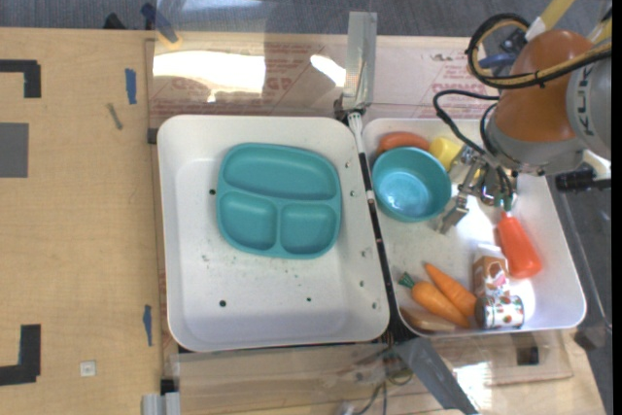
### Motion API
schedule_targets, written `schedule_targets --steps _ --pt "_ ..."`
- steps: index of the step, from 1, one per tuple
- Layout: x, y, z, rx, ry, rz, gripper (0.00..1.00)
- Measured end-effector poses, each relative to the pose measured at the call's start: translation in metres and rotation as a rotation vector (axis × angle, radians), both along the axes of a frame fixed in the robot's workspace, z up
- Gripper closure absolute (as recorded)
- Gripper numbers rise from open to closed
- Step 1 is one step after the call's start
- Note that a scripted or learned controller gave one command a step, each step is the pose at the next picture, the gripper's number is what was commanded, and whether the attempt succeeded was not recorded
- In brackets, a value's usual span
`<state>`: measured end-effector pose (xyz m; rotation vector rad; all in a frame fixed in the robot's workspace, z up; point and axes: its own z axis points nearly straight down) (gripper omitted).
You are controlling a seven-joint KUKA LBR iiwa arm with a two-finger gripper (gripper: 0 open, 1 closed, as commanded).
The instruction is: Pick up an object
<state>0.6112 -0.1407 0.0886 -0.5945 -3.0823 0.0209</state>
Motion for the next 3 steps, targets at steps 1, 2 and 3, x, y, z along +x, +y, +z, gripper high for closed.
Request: schedule_targets --steps 1,2,3 --pt "0.009 -0.005 -0.002 -0.013 0.033 -0.185 0.0" --pt "0.004 -0.005 -0.001 -0.023 0.031 -0.328 0.0" --pt "-0.13 0.031 0.001 0.012 -0.013 -0.245 0.0"
